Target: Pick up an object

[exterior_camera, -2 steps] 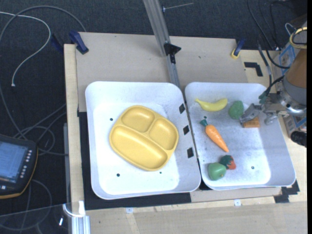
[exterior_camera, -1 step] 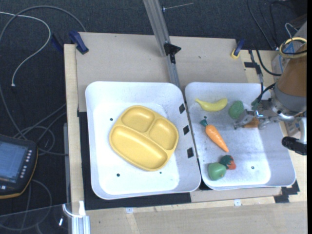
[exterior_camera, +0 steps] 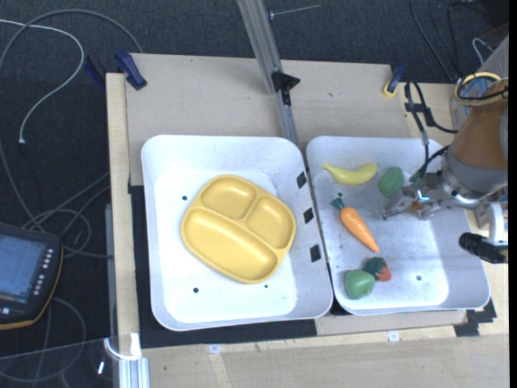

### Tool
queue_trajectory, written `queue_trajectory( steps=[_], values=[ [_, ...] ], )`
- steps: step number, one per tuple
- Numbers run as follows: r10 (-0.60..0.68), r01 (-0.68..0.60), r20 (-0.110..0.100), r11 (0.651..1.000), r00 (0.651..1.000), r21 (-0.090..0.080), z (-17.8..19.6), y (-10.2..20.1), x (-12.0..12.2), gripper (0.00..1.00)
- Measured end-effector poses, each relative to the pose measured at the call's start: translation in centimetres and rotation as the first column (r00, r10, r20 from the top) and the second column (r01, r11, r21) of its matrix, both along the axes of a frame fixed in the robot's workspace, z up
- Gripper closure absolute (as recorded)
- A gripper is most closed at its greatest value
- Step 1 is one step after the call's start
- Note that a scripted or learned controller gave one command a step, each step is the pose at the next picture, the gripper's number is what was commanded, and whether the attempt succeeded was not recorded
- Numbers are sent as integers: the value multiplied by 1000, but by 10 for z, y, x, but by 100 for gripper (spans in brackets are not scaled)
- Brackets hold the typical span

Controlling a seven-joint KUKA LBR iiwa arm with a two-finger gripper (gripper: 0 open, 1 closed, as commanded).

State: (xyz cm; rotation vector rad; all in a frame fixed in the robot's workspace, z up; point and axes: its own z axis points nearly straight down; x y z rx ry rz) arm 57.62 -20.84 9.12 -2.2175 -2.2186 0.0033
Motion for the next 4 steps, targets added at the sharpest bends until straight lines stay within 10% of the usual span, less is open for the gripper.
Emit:
queue_trajectory(
  steps=[1, 3, 4],
  values=[
    [0, 0, 6, 1000, 1000, 0, 13, 0, 2, 100],
    [1, -1, 13, 1000, 1000, -5, 112, 3, 5, 100],
    [6, -6, 4, 1000, 1000, 1, 109, 51, 11, 100]
  ],
)
